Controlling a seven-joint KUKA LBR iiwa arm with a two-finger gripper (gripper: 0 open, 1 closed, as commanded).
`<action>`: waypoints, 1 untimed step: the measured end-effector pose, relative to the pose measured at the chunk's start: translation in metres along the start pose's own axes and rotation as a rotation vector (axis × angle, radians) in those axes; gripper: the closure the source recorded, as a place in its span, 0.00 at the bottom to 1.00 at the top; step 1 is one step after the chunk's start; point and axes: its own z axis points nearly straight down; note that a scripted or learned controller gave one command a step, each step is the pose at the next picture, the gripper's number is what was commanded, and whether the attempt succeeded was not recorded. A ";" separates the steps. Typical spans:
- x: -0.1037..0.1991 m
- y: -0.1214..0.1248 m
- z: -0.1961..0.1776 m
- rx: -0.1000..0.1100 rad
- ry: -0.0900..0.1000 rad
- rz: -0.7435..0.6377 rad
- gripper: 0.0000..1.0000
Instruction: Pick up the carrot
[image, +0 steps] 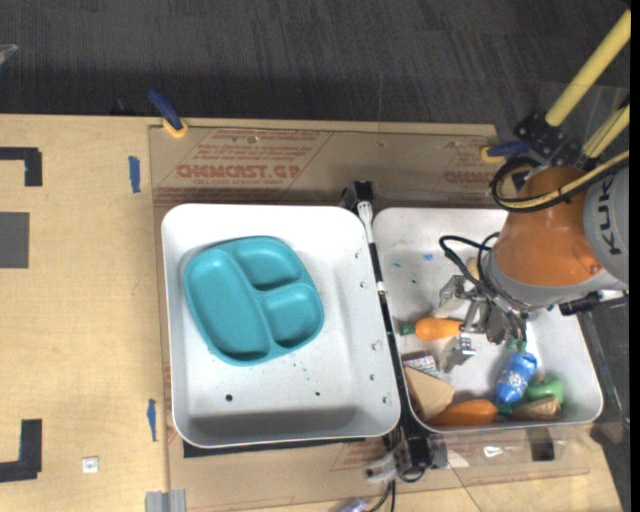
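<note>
the carrot (437, 328) lies right of centre in the frame, touching my jaws (468, 335); i cannot tell their opening; it looks light, stiff and smooth, so i'd pinch its thick middle.

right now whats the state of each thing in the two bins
carrot: lying flat in the right bin, beside the gripper, not lifted
blue bottle: lying on its side
teal divided plate: flat in the left bin, right way up

Grey arm reaching from right, orange band above wrist — gripper (468, 322) lowered
</note>
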 end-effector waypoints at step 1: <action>0.055 -0.005 -0.001 -0.001 -0.006 0.188 0.00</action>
